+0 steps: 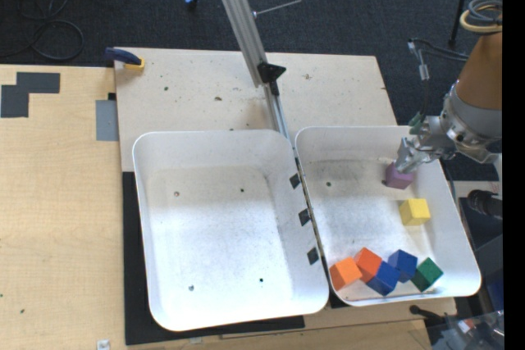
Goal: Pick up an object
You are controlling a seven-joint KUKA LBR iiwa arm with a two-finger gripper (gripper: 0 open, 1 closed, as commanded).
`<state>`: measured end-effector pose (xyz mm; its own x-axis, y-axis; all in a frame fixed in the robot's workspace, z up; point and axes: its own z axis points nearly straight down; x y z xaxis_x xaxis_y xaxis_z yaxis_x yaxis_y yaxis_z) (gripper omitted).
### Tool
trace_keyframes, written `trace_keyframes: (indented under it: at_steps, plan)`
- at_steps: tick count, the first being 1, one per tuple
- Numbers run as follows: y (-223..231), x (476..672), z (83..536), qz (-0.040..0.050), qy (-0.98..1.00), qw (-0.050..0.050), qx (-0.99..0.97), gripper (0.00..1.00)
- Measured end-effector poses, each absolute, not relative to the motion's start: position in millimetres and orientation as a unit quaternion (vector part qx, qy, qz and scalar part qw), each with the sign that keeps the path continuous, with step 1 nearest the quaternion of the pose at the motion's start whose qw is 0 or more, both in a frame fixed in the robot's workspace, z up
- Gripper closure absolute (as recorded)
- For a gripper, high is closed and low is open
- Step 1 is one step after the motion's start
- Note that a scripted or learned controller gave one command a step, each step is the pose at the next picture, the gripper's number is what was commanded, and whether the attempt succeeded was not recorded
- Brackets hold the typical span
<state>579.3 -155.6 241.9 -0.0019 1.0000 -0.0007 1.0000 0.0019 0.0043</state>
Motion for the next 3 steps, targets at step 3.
trace_keyframes:
  at_steps: [3]
  plan:
    - [-56.5,558.9,267.3,-0.0005,0.708,-0.002,0.706,1.00]
